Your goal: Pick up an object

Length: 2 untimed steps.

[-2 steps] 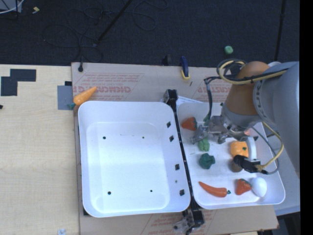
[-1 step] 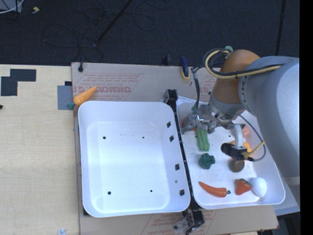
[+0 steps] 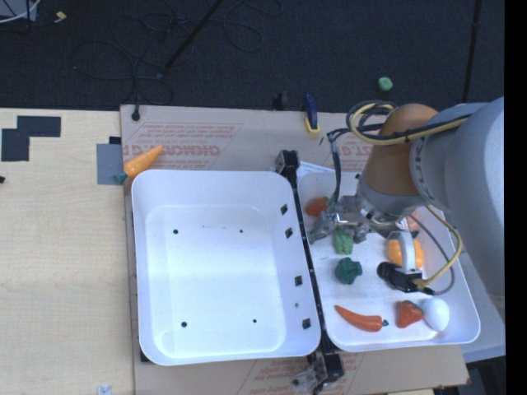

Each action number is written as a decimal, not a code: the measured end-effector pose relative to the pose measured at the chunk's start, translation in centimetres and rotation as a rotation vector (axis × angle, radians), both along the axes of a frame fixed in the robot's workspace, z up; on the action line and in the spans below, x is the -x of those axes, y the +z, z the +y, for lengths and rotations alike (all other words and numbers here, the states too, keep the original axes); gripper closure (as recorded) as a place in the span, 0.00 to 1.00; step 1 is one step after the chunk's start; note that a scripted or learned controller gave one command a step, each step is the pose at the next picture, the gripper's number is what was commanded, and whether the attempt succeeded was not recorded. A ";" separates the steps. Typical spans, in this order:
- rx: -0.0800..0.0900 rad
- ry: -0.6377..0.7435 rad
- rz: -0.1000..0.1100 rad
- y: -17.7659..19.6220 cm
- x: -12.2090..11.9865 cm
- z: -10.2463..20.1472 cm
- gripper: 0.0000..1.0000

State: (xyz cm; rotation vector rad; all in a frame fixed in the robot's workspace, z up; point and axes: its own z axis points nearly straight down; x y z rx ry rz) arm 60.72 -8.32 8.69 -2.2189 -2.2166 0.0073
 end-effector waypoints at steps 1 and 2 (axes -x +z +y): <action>0.001 0.005 -0.007 0.1 -3.8 -1.2 0.00; 0.000 0.000 0.000 0.0 0.7 -2.7 0.00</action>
